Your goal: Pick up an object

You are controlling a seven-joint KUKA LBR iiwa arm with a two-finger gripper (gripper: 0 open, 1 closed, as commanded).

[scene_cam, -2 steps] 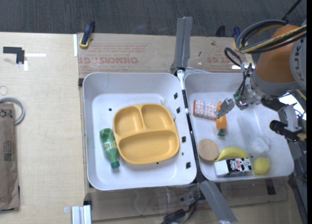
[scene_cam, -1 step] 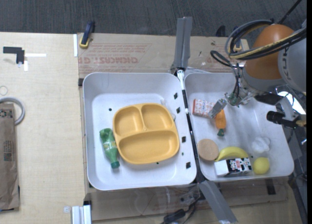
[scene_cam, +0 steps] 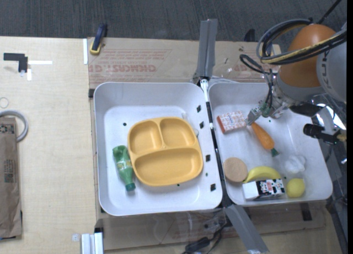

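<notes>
We see the jaws point(scene_cam: 258, 115) low in the right bin point(scene_cam: 314, 192), but we cannot tell their state. A carrot point(scene_cam: 263, 137) lies just below them, a small patterned box point(scene_cam: 230, 121) beside them toward the left bin point(scene_cam: 105, 153), a banana point(scene_cam: 261, 174) farther below

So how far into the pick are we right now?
Early. Done: the gripper is down in the right bin, between the red-and-white packet and the carrot. In hand: nothing visibly lifted; whether it grips anything can't be told. Left: grasping and raising an object; the banana, lemon and carrot all lie on the bin floor.
</notes>
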